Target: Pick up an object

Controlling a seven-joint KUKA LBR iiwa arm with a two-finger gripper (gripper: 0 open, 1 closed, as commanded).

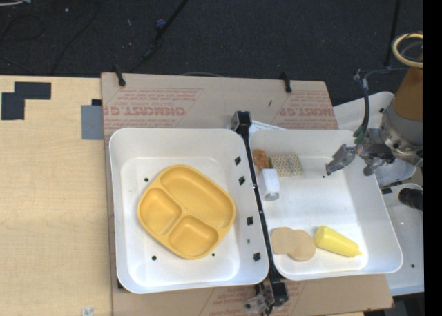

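Two dark fingers stand spread apart with nothing between them, the gripper hanging over the upper right part of the right bin, near its far wall. Behind it the wrist and the orange band of the arm lead off to the right.

Nearest to the fingers, toward the bin's upper left, lie a speckled sponge-like block, a small orange-brown piece just beside it, and a white cylinder lying on its side below them. Along the bin's near side sit two tan discs, overlapping, and a yellow cone-shaped toy just beside them on the right.

Any of these looks light. The speckled block is probably soft and would give under a pinch, so a grip across its short sides should hold. The white cylinder looks smooth and may roll or slip; it wants a grip across its round middle. The yellow cone tapers, so closing on its thicker end seems safer. The flat discs offer little edge.

In the left bin rests a yellow divided plate, wide and shallow, best caught by its rim.
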